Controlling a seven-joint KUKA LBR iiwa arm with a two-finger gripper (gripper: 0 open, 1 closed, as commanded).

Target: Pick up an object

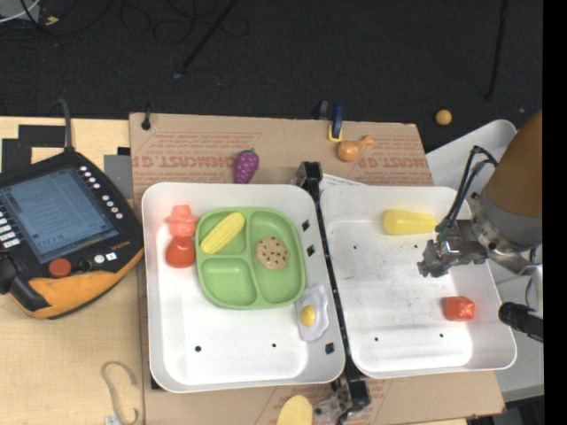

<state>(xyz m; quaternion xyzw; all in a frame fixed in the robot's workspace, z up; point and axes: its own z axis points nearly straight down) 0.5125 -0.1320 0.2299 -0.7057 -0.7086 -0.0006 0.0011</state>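
Observation:
My gripper (434,264) hangs over the right side of the right bin (390,348), dark and small against the white floor. A yellow wedge-shaped object (409,222) lies above and left of it, near the bin's back. A red block (459,307) rests below and right of the gripper, close to the bin's right wall. Nothing shows between the fingers. In the left bin (221,361) a green divided plate (248,259) holds a yellow corn cob (220,232) and a cookie (272,253).
A red figure (181,237) stands left of the plate, and a fried egg toy (308,313) lies at the left bin's right wall. Purple grapes (245,166) and an orange pear (352,149) sit on the cardboard behind. A teach pendant (62,228) lies at far left.

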